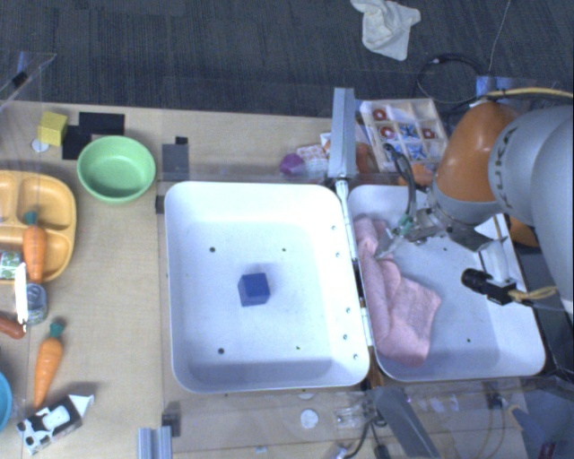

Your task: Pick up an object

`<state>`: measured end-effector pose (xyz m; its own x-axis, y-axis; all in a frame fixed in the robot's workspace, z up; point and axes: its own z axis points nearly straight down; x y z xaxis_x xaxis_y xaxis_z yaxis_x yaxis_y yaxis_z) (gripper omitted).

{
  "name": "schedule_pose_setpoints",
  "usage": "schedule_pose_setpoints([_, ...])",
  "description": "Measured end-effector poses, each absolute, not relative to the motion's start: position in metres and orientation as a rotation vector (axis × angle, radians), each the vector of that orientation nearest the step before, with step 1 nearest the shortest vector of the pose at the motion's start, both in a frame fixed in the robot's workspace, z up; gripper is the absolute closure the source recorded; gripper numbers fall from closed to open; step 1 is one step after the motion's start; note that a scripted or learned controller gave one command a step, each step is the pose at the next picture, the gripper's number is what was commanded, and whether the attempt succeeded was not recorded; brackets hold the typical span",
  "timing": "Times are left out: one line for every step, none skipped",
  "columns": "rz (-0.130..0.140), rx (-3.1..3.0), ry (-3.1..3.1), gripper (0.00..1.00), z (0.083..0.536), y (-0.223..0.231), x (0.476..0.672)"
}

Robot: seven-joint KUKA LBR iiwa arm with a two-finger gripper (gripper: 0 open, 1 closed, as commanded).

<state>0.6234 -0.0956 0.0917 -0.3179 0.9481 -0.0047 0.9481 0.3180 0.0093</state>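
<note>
A small blue cube (254,288) lies near the middle of the left white bin (188,359). A pink cloth (399,309) is spread along the left side of the right white bin (502,350), reaching from its upper left corner toward the front. My gripper (392,242) is down in the right bin, at the upper end of the pink cloth, with its tip at or just above the fabric. The grey arm with its orange band (471,166) comes in from the right behind it.
A green bowl (116,168) and a yellow tray (36,224) with a toy carrot sit left of the bins. Another carrot (47,359) lies near the front left. A printed box (404,130) and a purple object (291,163) rest behind the bins. A white rag (387,27) lies on the floor.
</note>
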Motion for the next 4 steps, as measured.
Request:
schedule_pose_setpoints([0.012,1.913,2.475,0.00,0.091,-0.111,0.538])
schedule_pose_setpoints([0.008,2.007,2.408,0.00,0.099,-0.091,0.600])
schedule_pose_setpoints([0.006,2.037,2.384,0.00,0.117,-0.102,0.523])
schedule_pose_setpoints([0.019,1.861,2.498,0.00,0.093,-0.089,0.504])
